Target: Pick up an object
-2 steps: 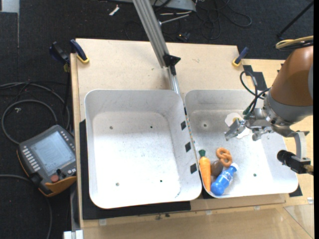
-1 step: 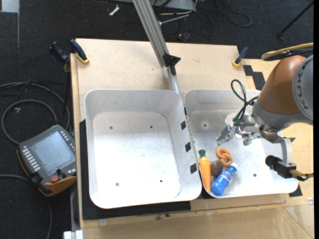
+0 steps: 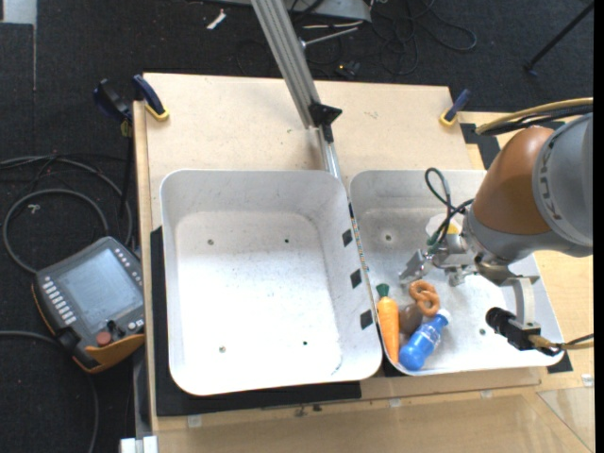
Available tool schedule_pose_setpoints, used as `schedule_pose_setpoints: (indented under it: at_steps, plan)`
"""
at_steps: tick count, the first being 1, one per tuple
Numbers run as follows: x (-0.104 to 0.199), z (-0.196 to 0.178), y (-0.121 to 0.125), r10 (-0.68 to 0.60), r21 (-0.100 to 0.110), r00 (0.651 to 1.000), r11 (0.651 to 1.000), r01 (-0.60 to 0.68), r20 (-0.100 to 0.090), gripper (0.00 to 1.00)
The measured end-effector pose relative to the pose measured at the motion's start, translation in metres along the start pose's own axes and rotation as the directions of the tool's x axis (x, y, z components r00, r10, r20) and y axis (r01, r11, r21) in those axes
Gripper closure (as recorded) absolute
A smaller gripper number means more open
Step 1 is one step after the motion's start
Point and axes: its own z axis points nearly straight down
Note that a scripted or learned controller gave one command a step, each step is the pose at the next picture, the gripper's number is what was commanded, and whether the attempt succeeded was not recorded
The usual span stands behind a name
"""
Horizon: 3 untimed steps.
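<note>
Just below gripper (image 3: pixel 436 264), pretzel (image 3: pixel 425 296), untouched

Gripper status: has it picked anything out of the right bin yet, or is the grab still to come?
Nothing looks picked. The carrot, pretzel and blue bottle lie on the right bin floor. The gripper sits low just above the pretzel, with nothing visibly between its fingers. Grasp and lift remain.
</note>
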Motion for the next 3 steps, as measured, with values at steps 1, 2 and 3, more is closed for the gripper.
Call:
schedule_pose_setpoints:
  at_steps: [1,2,3]
  plan:
    - [0.000,-0.012,0.001,0.000,-0.004,1.000,1.000,0.000,0.000,1.00]
    - [0.006,-0.066,-0.006,-0.003,-0.006,1.000,1.000,0.003,0.001,1.00]
    - [0.007,-0.130,-0.006,-0.004,-0.008,1.000,1.000,0.004,0.002,1.00]
